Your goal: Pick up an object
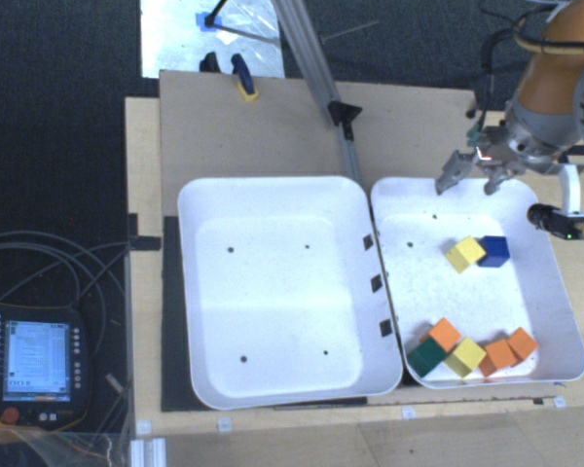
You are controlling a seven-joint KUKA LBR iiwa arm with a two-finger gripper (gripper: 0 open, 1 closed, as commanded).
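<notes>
bench [273, 125]: tan board | on it: 2 white bins side by side, L [200, 261] + R [555, 280]

One fixed camera looks down at a slant from above the tabletop [273, 134]. Both white bins [282, 300] sit mid-frame, moderately distant, wholly visible.
</notes>
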